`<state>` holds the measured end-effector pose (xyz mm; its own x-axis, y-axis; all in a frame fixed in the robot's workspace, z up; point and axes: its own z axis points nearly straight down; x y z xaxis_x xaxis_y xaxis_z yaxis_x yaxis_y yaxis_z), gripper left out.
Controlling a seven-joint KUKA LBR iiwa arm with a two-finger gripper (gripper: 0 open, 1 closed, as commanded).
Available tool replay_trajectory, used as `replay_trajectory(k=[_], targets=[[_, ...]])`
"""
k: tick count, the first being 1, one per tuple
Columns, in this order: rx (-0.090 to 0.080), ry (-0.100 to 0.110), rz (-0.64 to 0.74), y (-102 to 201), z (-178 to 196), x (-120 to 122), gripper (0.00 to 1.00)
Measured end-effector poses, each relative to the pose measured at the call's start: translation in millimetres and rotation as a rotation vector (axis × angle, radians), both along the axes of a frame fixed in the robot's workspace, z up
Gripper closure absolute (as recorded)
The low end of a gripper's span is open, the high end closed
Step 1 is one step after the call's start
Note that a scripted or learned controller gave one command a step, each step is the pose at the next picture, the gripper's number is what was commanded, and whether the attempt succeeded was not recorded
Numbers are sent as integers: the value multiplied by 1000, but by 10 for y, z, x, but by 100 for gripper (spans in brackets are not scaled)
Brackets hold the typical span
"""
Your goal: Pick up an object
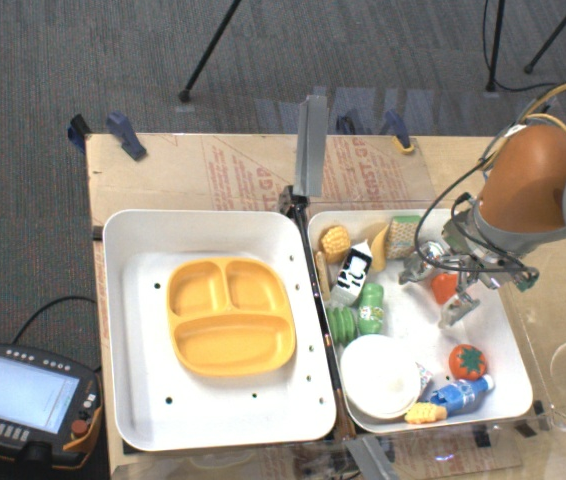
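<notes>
My gripper (436, 293) hangs low over the right bin (516, 353), in its upper right part. Its two fingers (459, 311) stand apart, so it is open. A small red-orange piece (444, 286) sits in the gap between them; neither finger visibly presses on it. Left of the gripper lie a white and black carton (352, 268), a green toy (369, 309) and a round yellow-orange piece (335, 240). A tan and green block (403, 236) lies at the bin's back wall. Toward the front are a red tomato (468, 361), a blue bottle (460, 396) and a white bowl (381, 376).
The left bin (133, 268) holds a yellow divided plate (231, 318). A grey post (311, 153) rises behind the seam between the bins. A teach pendant (25, 398) lies on the floor at lower left. The arm's orange band (525, 178) looms over the right bin's far corner.
</notes>
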<state>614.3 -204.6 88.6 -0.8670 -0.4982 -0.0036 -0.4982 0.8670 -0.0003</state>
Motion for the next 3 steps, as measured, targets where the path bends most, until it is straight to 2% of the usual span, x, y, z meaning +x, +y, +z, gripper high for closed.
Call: replay_trajectory(k=[2, 3], targets=[[0, 1, 88, -2, -4, -9, 0], [2, -4, 90, 22, 108, 12, 100]])
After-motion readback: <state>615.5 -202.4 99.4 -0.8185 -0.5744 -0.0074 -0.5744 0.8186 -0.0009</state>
